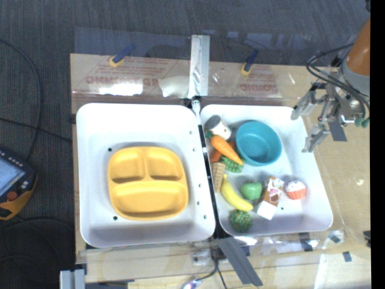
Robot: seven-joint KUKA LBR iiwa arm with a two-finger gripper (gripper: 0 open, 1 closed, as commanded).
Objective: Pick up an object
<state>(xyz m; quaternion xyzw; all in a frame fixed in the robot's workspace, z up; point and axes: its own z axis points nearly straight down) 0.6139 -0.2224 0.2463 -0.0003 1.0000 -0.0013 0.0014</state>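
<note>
The right bin (313,218) holds several toy foods. A blue bowl (258,142) sits at its back, with an orange carrot (225,149) to the bowl's left. Nearer the front lie a yellow banana (233,196), a green fruit (252,190), a small carton (274,190), a pink-topped cupcake (295,189), a white block (266,210) and a dark green piece (240,220). My gripper (305,125) hangs over the bin's right rim, to the right of the bowl. It stands open with nothing between its fingers (310,141).
The left bin (90,137) holds a yellow divided plate (147,181). A waffle cone (218,174) and a black-and-white toy (216,126) lie along the divider between the bins. Cables trail by the arm at the right.
</note>
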